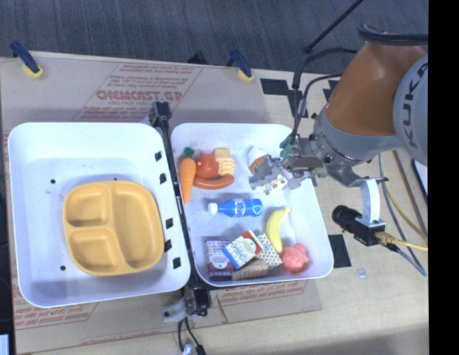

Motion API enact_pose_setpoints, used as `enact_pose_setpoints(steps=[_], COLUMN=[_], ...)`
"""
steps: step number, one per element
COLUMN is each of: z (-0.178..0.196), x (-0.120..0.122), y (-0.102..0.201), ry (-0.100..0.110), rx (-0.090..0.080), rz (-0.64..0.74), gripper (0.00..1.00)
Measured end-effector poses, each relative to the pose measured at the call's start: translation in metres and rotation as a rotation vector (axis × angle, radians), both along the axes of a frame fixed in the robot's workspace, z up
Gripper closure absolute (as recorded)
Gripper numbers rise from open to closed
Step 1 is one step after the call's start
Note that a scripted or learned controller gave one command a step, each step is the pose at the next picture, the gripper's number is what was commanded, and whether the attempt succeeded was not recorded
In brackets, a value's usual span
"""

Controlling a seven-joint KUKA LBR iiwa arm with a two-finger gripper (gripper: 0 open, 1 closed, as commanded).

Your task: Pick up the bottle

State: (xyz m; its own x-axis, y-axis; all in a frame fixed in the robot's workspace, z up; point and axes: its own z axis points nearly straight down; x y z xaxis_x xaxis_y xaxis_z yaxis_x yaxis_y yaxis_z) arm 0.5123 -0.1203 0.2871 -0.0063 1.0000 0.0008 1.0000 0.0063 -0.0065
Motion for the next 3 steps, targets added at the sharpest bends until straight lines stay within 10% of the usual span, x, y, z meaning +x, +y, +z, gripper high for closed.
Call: enact_pose_setpoints(steps=[1,2,3], z=[-0.113,-0.181,-0.172], x=[-0.037,0.033,0.032], y=[0.017,0.027,0.028], ry=[0.003,0.001,0.007], rx=[0.001,-0.002,-0.002], rz=[-0.080,-0.442,-0.440], gripper=[0.00,0.00,1.00])
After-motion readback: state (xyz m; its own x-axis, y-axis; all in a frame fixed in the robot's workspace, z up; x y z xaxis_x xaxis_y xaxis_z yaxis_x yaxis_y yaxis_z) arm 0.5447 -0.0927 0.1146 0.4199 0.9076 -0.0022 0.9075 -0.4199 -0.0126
